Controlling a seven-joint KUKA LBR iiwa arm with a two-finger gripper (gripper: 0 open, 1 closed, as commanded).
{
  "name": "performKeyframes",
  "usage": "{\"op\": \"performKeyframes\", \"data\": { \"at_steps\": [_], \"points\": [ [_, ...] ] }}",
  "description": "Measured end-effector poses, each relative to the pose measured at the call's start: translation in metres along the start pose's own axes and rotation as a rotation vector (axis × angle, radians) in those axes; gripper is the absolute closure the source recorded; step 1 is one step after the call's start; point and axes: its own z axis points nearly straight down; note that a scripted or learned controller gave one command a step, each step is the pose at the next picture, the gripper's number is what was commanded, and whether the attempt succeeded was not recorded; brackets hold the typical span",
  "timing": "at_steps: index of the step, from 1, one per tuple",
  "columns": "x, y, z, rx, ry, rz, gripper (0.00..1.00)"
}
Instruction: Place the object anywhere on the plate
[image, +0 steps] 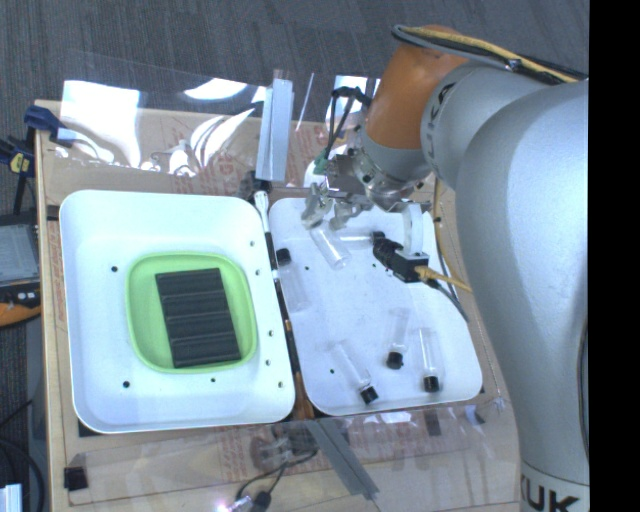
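- The hand (322, 205) hangs over the right bin's (455, 345) far-left corner; grip state unclear.
- A clear tube (328, 247) lies just below it, slanted.
- The green plate (143, 335) sits well left.

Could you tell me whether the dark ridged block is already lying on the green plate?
Yes, the dark ridged block lies flat on the green plate in the left bin.
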Motion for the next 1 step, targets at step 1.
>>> {"op": "performKeyframes", "data": {
  "at_steps": [1],
  "points": [
    [-0.0001,0.0000,0.0000,0.000,0.000,0.000,0.00]
  ]
}}
